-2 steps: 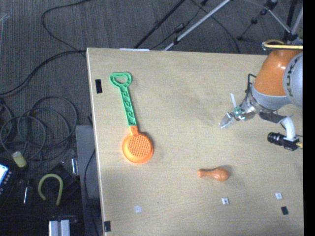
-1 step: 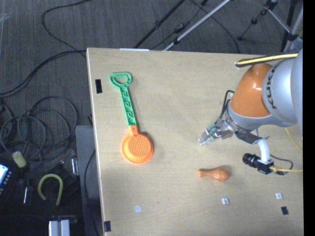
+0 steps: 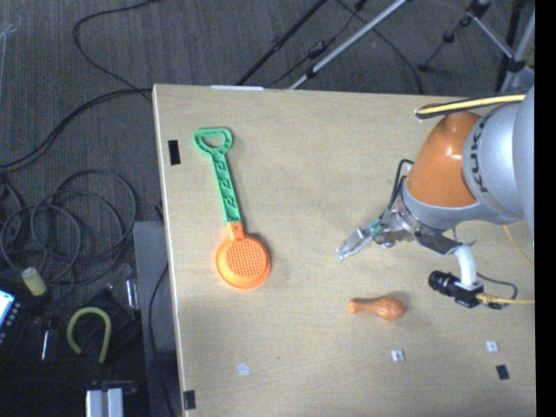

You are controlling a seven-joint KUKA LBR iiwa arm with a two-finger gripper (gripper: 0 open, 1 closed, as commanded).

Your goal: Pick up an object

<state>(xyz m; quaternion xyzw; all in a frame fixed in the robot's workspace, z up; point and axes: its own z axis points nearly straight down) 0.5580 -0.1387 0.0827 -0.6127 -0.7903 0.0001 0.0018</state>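
The hand [image 3: 352,243] hangs near the orange drumstick toy [image 3: 379,307], its grip seemingly empty though too blurred to tell; descending here could miss.

A: Tabletop [image 3: 347,146] looks like pale matt wood, smooth. Strainer [image 3: 233,220]: plastic, green handle, orange mesh head.

B: Agreed. Orange drumstick toy [image 3: 379,307] looks smooth, faintly glossy plastic. End effector [image 3: 354,244] looks metallic; arm's orange band [image 3: 443,168] glossy.
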